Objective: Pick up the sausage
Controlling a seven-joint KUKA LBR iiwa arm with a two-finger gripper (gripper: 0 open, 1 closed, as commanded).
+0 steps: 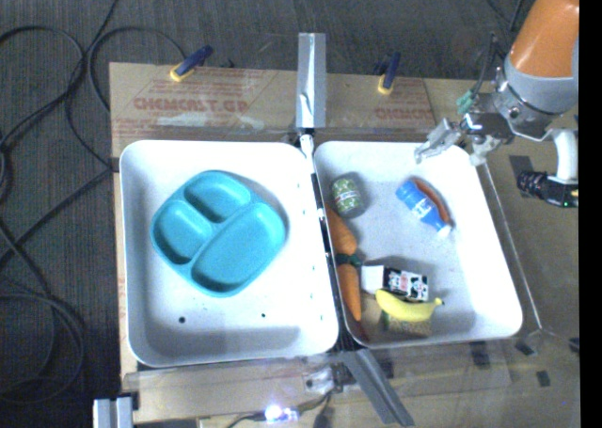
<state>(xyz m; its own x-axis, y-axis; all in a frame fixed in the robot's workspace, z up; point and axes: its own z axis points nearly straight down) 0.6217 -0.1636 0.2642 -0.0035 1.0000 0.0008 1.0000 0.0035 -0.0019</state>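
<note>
Two white bins. Left bin [141,323]: blue divided plate [219,230]. Right bin [494,266]: carrot [346,261] along left wall, banana [407,304], sausage [435,201] touching blue cup [415,201]. Gripper [450,139] over back rim, jaws apart, holding nothing.

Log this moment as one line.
hand open over right bin's far edge | sausage in bin beside blue object | not grasped
</note>
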